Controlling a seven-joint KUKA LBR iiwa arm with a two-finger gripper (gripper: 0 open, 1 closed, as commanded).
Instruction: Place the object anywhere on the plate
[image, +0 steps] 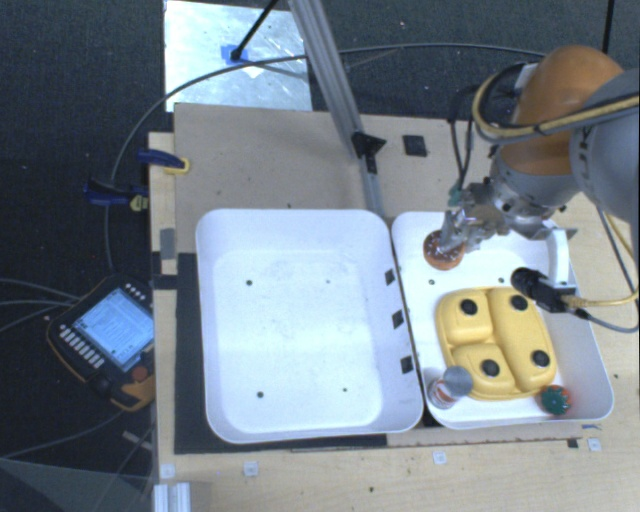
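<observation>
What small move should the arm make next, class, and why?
Probably carry the claw toward the yellow plate, if it grips. It sits low over a brown object at the right bin's far left corner, away from the plate. Whether it grips is unclear.

Grey arm (610, 150), orange band, yellow and black cables

No text, label, brand or number can be read anywhere here. The handheld pendant (108, 338) lying on the floor to the left of the bench has a lit bluish screen, but whatever it displays is too small and blurred to make out.
</observation>
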